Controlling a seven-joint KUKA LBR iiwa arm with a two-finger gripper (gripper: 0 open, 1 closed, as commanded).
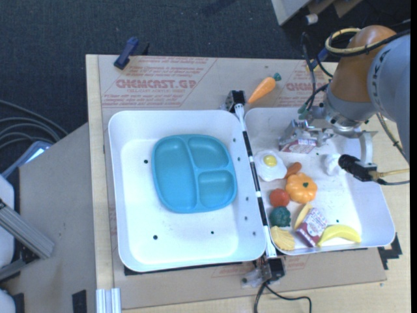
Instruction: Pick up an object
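The right bin (pixel 374 204) holds several toy foods: a fried egg (pixel 269 165), an orange pumpkin (pixel 301 188), a red tomato (pixel 279 197), a green broccoli (pixel 281 215), a yellow banana (pixel 339 235), a red-and-white packet (pixel 313 225) and a yellow ridged piece (pixel 282 238). My gripper (pixel 301 137) is low over the bin's far part, just above the egg. Right under it lies a silvery, red-marked thing (pixel 293 145). I cannot make out whether it touches the gripper. A small white object (pixel 332 164) lies to the gripper's right.
The left bin (pixel 127 194) carries a blue divided plate (pixel 194 173). An orange carrot (pixel 262 90) lies on the bench behind the bins, and a blue clip (pixel 126 53) sits at the bench's far left edge. The arm (pixel 365 70) and its cables hang over the right bin's far corner.
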